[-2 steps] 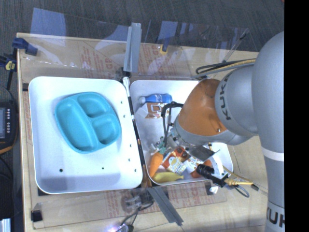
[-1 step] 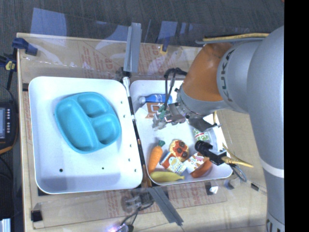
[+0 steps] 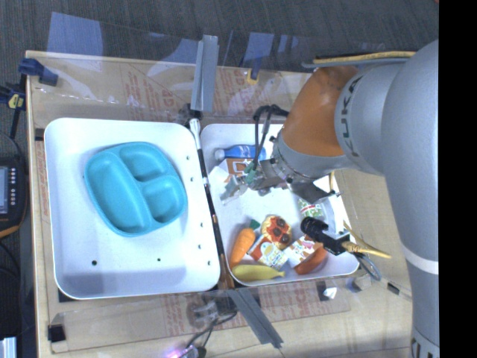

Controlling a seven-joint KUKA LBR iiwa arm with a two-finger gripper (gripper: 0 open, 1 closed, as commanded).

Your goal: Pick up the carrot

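Observation:
The orange carrot (image 3: 242, 245) lies in the right bin (image 3: 216, 200), close to its left wall and towards the front. It points front to back and nothing touches it from above. My gripper (image 3: 240, 183) hangs over the middle of the same bin, a short way behind the carrot and apart from it. The grey arm with its orange band comes in from the right and hides the bin's back right part.
Beside the carrot lie a pizza slice toy (image 3: 276, 230), small printed packets (image 3: 279, 255), a yellow banana (image 3: 258, 272) and a red piece (image 3: 314, 260). A blue bottle (image 3: 240, 153) rests at the bin's back. The left bin (image 3: 67, 259) holds a blue divided plate (image 3: 136, 186).

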